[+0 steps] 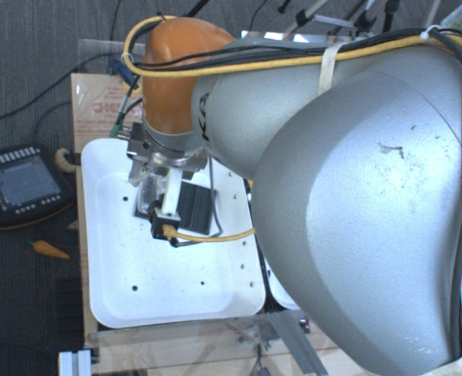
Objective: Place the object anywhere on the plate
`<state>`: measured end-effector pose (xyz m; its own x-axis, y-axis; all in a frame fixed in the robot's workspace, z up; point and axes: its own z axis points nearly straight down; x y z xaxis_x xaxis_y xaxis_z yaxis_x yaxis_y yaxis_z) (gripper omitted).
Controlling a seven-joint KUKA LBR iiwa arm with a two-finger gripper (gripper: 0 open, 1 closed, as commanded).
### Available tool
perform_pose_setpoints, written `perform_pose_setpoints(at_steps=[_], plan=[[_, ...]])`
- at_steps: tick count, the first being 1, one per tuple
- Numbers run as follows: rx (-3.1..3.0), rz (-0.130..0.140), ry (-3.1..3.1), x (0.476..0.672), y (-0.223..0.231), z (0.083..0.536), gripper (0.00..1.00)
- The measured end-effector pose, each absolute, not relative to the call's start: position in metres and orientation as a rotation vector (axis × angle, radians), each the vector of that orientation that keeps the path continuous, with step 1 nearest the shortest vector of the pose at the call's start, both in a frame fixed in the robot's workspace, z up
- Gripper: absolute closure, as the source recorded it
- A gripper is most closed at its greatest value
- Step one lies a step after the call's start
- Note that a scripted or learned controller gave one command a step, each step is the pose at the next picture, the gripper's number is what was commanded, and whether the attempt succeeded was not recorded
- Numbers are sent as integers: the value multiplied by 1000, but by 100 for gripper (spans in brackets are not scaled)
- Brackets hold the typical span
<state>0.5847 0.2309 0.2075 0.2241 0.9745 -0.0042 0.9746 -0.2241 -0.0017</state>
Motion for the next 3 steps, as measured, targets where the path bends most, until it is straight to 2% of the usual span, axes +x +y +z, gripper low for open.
perform_pose_setpoints(at_steps=[1,2,3], plan=[[2457,-7,1956,585,231,207,0],[1689,30,2636,552,235,113,0],[2240,11,2187,545,213,90,0]])
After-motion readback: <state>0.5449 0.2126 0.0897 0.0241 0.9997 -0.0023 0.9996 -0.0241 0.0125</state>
